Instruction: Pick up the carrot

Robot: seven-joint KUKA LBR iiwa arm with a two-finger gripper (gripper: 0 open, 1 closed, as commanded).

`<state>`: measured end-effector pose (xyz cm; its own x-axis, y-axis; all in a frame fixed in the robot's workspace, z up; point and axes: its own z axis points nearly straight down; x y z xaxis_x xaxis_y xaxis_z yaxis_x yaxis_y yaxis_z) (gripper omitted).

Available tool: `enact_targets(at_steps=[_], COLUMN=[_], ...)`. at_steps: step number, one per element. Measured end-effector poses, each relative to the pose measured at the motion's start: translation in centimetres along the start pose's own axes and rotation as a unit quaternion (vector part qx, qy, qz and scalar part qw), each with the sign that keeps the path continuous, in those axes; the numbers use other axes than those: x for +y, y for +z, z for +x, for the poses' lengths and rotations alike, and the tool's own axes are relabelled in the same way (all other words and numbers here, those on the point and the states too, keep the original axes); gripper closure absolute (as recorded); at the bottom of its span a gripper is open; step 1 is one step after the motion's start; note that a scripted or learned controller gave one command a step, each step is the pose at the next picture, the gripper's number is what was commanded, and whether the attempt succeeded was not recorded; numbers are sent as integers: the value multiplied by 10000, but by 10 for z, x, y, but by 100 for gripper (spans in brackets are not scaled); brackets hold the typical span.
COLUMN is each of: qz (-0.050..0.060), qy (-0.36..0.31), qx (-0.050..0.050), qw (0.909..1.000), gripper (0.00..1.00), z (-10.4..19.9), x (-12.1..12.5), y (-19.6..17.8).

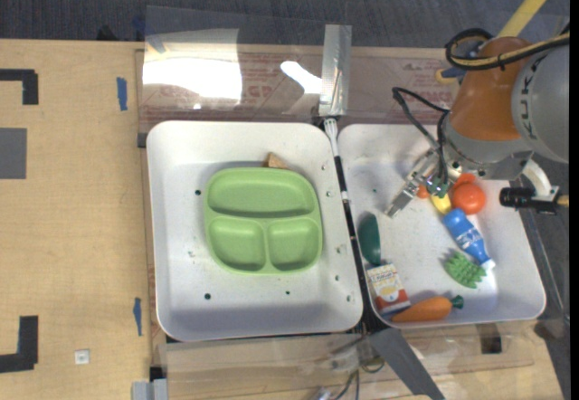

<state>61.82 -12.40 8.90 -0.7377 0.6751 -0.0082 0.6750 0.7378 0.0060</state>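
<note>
Camera view: carrot point(423, 308) lies flat at the near edge of the right bin point(516, 299), beside a small carton point(387, 286), well apart from the tool point(409, 194). Tool hangs over the right bin's upper middle, fingers spread with nothing between them, near an orange ball point(469, 197) and blue bottle point(467, 233). Left bin point(172, 235) holds a green divided tray point(264, 219).

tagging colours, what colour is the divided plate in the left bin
Light green plate, seen clearly in the camera view.
</note>
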Motion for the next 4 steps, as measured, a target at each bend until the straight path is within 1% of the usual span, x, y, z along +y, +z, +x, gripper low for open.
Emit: enact_targets(at_steps=[1,2,3,4], qz=[-28,4,12,1], qy=[-11,2099,-225,-1590], qx=[-51,-8,-7,2], qw=[10000,9777,9997,9873], gripper=[100,100,100,100], z=[-2,17,-8,98], x=[3,11,-38,-74], y=[-14,-1,-52,-5])
